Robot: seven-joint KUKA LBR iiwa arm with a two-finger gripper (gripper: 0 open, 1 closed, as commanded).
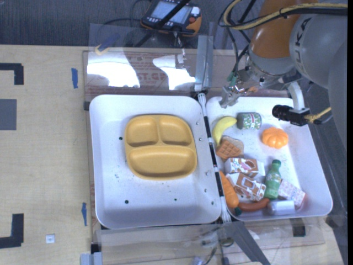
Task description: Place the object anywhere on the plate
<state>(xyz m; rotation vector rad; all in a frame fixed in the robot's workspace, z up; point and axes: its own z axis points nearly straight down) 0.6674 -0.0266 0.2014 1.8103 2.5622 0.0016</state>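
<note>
sausage [255, 206], carrot [230, 192] crowd right bin [320, 164] front.

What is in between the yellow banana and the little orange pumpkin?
In the camera view, a small green-labelled can lies on its side between the yellow toy banana and the orange toy pumpkin, slightly above the line joining them.

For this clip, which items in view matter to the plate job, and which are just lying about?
Job items:
plate in the left bin
toy foods in the right bin: banana, pumpkin, green bottle, carrot
gripper

Lying about:
handheld controller
blue tape marks
</note>
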